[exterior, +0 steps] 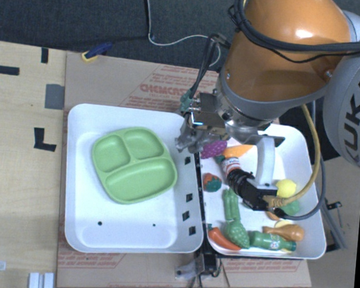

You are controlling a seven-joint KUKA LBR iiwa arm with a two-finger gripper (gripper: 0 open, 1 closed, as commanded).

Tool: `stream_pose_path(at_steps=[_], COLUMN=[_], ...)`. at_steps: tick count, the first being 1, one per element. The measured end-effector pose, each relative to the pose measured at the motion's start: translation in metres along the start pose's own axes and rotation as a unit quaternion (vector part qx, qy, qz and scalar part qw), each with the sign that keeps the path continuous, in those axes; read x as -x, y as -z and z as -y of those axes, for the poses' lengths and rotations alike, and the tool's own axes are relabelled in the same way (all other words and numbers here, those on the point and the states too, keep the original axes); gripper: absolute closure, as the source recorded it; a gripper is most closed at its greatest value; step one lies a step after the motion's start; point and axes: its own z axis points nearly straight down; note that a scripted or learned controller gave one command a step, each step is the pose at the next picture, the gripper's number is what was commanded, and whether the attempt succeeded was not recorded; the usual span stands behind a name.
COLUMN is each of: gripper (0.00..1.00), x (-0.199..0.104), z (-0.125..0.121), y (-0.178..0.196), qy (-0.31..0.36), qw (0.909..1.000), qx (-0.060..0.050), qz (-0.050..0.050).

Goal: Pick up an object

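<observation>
On the left sits the first of two white bins [77, 162], and in it lies one green divided plate [135, 164] with three compartments, lying flat and well apart from the action. Moving right, the shared wall between the bins carries a row of small dark marks, and just past it the right bin [306, 152] holds the pile of toy food. Count as far as the picture allows: one purple piece [213, 149] up near the wall, one small teal-and-red piece [212, 182] below it, one green pickle-like piece [231, 205], one bumpy green piece [236, 230] touching an orange carrot-like one [220, 239], one long green piece [273, 242] along the near wall, one tan drumstick-like piece [287, 231], one yellow ball [286, 188], and one orange-tipped bottle shape [234, 158]; more may hide under the arm. The tool [197, 132] hangs at the top of the right bin, just beside the purple piece, and whether its fingers are spread or closed I cannot tell, the big orange band blocks it. For a clean pick, I'd say choose a piece lying apart from its neighbours, such as the purple one or the teal one, centre straight over it, keep off the dividing wall, and close only once low enough.
</observation>
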Motion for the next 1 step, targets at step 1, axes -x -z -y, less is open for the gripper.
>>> stream_pose_path(at_steps=[1], gripper=[1.00], x=[0.0561], z=[0.0009], y=[0.0291], qy=[-0.005], qw=[1.0000], qx=[-0.006], qz=[0.003])
